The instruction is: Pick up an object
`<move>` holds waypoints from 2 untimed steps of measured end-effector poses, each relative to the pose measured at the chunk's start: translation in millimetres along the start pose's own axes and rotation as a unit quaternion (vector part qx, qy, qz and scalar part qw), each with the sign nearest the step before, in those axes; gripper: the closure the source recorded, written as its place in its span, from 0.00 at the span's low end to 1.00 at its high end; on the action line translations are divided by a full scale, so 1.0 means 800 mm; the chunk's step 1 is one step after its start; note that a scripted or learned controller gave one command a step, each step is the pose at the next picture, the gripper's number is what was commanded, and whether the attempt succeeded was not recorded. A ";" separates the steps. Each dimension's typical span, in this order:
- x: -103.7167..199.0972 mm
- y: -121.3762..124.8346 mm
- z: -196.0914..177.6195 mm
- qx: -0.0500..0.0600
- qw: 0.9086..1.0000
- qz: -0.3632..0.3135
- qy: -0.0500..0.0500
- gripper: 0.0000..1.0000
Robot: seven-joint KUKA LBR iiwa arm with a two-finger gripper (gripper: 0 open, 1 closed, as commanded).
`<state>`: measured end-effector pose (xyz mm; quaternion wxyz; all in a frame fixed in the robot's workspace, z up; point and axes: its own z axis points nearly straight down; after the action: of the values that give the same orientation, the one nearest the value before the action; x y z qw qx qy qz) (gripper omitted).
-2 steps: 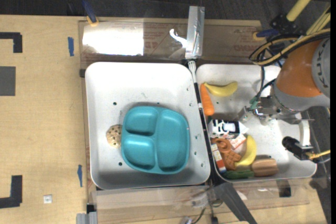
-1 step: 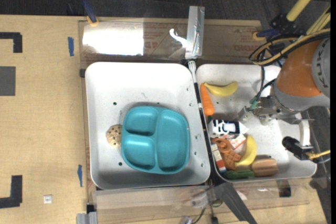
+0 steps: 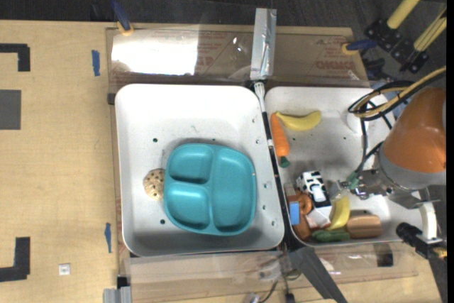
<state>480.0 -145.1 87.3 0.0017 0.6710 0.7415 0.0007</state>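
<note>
The right bin (image 3: 328, 149) holds a yellow banana (image 3: 299, 120) at its far side and an orange carrot (image 3: 281, 139) along its left wall. Near its front lie a black-and-white toy car (image 3: 314, 188), a small yellow banana (image 3: 340, 213), a tan bread roll (image 3: 364, 226), a green piece (image 3: 328, 236), a blue block (image 3: 294, 212) and a brown-orange piece (image 3: 305, 204). My gripper (image 3: 360, 184) hangs low over the right half of this bin, just right of the toy car and above the small banana. The orange wrist band hides part of the bin's right side.
The left bin (image 3: 191, 110) carries a teal divided plate (image 3: 210, 188) with a speckled cookie (image 3: 152, 183) beside its left rim. A clear plastic sheet (image 3: 191, 46) and a metal strip (image 3: 263, 42) stand behind the bins. Cables (image 3: 372, 106) loop near the right bin's far corner.
</note>
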 end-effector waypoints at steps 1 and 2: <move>0.002 0.034 0.000 -0.001 0.994 0.113 0.000 0.00; 0.002 0.036 -0.013 -0.003 0.993 0.114 -0.001 1.00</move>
<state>508.4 -140.7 98.1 0.0046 0.7511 0.6602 0.0029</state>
